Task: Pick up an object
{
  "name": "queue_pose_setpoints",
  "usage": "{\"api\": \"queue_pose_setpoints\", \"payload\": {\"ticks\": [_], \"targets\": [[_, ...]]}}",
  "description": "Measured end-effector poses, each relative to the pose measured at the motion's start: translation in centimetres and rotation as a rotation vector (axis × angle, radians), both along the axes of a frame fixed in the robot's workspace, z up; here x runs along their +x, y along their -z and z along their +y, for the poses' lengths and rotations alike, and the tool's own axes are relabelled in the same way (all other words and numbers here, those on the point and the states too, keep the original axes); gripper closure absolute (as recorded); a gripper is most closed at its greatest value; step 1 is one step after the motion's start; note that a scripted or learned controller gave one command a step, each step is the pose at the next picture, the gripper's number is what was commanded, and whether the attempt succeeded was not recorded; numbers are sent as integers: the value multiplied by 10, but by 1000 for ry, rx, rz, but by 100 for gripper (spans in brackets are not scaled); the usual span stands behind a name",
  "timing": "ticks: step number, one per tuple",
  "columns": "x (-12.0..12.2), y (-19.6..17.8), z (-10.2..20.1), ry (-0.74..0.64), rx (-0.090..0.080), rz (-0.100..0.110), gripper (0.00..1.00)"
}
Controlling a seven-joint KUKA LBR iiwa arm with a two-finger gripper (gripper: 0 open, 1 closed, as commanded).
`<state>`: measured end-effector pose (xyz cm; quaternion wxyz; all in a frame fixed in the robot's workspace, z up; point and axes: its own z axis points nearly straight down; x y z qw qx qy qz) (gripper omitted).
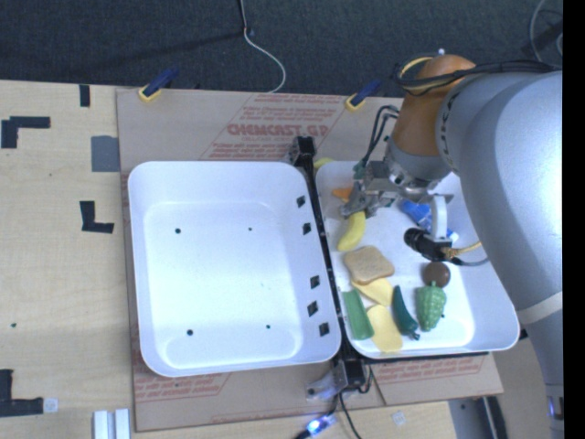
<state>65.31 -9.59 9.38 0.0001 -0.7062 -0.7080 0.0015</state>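
banana (pixel 352 233) | yellow, curved, tilted | below gripper (pixel 364 201)

My bench (pixel 55 273) is pale wood-grain with black tape marks (pixel 27 128) on its left part. A cardboard sheet (pixel 265 128) printed in red lies on it, held at its far edge by two blue-and-yellow clamps (pixel 157 82) — one at each far corner. Beyond the bench, dark grey carpet (pixel 119 16), crossed by a thin white cable (pixel 260 48). Light is even — soft glare on the left bin's (pixel 146 245) floor
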Motion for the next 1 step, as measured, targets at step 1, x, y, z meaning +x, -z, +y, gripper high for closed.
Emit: {"api": "queue_pose_setpoints", "payload": {"ticks": [1], "targets": [[18,-98,89,-8,3,-13,100]]}}
